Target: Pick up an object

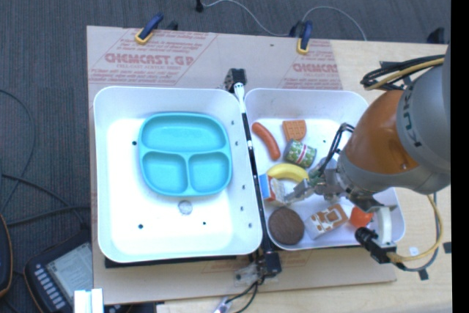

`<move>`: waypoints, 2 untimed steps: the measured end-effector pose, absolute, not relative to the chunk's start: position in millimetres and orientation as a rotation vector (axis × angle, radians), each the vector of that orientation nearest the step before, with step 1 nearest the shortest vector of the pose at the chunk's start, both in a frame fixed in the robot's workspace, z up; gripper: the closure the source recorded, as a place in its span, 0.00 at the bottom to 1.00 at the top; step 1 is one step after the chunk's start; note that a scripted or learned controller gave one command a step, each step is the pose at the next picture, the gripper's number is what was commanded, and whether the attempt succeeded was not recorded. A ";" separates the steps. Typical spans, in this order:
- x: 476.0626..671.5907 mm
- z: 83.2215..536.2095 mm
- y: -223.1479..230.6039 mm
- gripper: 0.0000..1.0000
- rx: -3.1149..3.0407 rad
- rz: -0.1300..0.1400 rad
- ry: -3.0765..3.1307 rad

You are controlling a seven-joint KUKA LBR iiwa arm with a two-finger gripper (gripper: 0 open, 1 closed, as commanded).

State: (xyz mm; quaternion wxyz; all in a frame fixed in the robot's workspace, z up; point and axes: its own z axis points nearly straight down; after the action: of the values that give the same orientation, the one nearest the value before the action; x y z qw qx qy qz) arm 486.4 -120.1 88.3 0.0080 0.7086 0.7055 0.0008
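Trouble could come if two toys are pinched at once, since the right bin is so crowded. Left to right: the left bin holds a blue divided tray. In the right bin, a hot dog, cracker, green can, banana and brown cookie are seen. The gripper is low beside the banana; its jaws cannot be told open or closed.

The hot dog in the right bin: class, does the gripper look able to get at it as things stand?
Probably yes. The hot dog lies uncovered near the bin's left wall, apart from the cracker. The gripper is low by the banana, a short move away.
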 end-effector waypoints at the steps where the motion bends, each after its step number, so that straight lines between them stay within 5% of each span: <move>1: 486.9 98.3 -119.1 1.00 2.215 0.004 2.208; 2: 486.7 98.3 -119.8 0.00 2.216 0.003 2.207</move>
State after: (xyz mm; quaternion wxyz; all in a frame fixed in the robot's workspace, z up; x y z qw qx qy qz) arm 486.7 -119.8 98.3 0.0070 0.7086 0.7056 0.0008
